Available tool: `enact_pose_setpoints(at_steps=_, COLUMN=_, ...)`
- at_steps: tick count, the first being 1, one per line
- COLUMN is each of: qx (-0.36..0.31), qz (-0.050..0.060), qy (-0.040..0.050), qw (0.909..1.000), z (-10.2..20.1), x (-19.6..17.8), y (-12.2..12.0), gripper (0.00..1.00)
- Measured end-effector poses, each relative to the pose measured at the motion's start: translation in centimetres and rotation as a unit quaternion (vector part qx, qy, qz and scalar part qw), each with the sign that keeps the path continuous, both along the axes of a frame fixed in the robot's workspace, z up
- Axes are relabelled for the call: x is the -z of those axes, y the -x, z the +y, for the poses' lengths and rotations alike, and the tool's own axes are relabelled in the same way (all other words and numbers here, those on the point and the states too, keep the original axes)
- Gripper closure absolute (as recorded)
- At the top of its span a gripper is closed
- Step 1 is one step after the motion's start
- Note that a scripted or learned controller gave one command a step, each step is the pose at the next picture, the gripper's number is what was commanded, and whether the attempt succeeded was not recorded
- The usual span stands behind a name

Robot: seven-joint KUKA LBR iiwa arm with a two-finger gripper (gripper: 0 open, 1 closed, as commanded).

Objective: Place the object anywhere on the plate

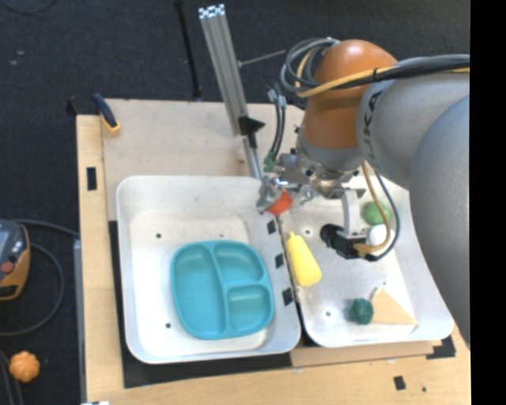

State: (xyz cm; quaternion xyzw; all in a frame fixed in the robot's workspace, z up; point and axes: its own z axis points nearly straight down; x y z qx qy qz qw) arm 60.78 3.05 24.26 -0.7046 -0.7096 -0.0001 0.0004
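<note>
Teal plate [223, 288] in left bin [138, 206] | yellow object [302, 259], right bin [427, 293]

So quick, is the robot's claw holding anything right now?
Gripper: shut on a small red object, above the gap between the two bins.

You were looking at a robotics lab, not a home or kitchen. The pale wooden table [158, 142] stood on dark carpet and carried two shallow white plastic bins [134, 206] set side by side for trials. A slanted aluminium extrusion post [229, 79] topped with a checkered calibration marker [211, 11] rose from the table. The big grey industrial arm with its orange band [348, 87] trailed loose bundled cables [304, 59]. The turquoise divided plastic plate [221, 289] and the toy-like yellow rounded object [302, 259] looked like test props.
</note>
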Motion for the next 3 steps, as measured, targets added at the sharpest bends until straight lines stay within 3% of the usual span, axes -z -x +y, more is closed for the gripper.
enact_pose_setpoints(at_steps=2, qx=0.0, qz=-0.001, qy=-0.0006, qw=1.0, z=9.9, x=0.1, y=-0.5, gripper=1.0)
enact_pose_setpoints(at_steps=3, qx=0.001, qz=0.001, qy=0.0004, qw=1.0, z=12.7, x=1.2, y=0.7, gripper=1.0)
